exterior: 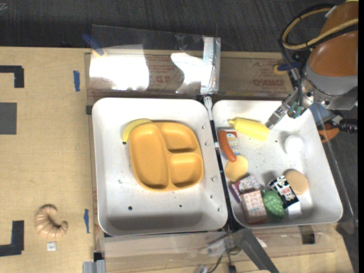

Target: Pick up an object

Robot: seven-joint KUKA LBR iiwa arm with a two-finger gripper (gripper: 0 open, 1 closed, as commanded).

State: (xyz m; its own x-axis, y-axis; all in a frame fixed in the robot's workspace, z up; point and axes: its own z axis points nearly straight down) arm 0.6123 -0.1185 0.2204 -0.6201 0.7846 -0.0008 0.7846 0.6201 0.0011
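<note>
- The end effector (277,117) hangs at a slant over the upper part of the right bin (324,152), its tip just beside the right end of the yellow banana-shaped toy (249,128); whether it is spread or pressed together I cannot tell, and nothing is seen pinched in it
- That toy lies near the bin's upper left, apart from the crowd, so it looks the likeliest target
- The rest is bunched along the left wall and bottom: a red sausage (227,147), an orange ball (237,166), a small pink carton (254,201), a green lump (274,205) and a tan round piece (296,182), hard to single out
- The left bin (108,152) bears a yellow divided plate (166,154) covering most of another yellow piece (133,127)
- A croissant toy (51,221) sits out on the worktop (40,152), well apart from both bins
</note>
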